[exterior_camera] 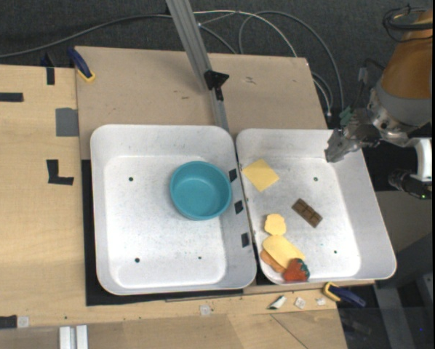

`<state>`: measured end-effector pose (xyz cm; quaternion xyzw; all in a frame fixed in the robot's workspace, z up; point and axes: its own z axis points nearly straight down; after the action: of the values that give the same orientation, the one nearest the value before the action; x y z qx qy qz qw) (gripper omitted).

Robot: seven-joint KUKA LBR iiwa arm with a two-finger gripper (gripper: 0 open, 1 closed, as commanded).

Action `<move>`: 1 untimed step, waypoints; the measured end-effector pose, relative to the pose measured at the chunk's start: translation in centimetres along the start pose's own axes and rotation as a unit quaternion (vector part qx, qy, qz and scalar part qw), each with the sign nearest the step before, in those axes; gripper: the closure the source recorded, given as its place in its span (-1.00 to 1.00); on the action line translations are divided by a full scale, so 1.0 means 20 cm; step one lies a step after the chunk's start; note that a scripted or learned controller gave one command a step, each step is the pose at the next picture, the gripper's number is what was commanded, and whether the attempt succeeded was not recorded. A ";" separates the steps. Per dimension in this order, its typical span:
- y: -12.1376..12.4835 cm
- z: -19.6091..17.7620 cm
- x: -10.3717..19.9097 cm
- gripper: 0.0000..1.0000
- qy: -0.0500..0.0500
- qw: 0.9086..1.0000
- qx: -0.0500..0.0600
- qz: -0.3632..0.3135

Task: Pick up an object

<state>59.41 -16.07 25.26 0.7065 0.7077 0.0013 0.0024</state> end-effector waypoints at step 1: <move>-0.02 -0.02 0.28 1.00 0.002 1.000 0.003 -0.002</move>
<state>58.93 -10.54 25.65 0.7048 0.7094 0.0006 -0.0006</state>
